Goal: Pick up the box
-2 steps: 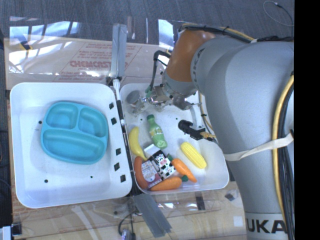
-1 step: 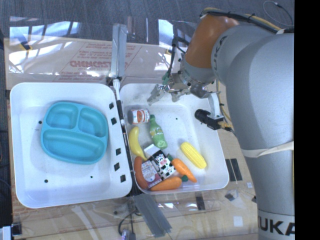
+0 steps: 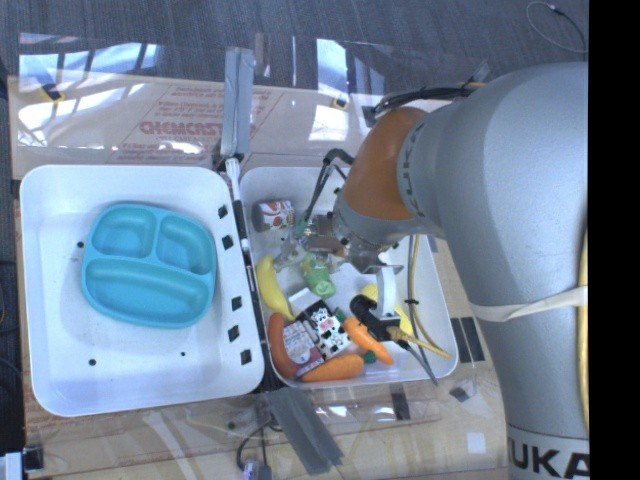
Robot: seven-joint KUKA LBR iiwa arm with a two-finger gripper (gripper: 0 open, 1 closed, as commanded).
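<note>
The counter (image 3: pixel 90 118) carries two shallow white bins side by side. The left bin (image 3: pixel 40 298) holds a blue sectioned tray (image 3: pixel 150 265), lying flat near its centre. The right bin (image 3: pixel 440 353) holds a crowded pile of small items.

The grey arm (image 3: pixel 510 198) enters from three o'clock, its orange band (image 3: pixel 385 168) above the wrist, and reaches down into the upper middle of the right bin. The pincer (image 3: pixel 318 246) sits low among the clutter there, just beside a green item (image 3: pixel 320 283); whether it is open or closed cannot be told, and nothing is seen gripped.

The box (image 3: pixel 310 336), a small carton with a black-and-white patch pattern and a printed face, lies at about six o'clock in the right bin, tilted, well below the pincer and apart from it. A yellow banana (image 3: pixel 270 286) lies at its ten o'clock. An orange carrot (image 3: pixel 335 369) lies against its lower edge, and a second carrot (image 3: pixel 368 343) sits at its three o'clock. A small can (image 3: pixel 275 214) rests at the bin's eleven o'clock corner.
</note>
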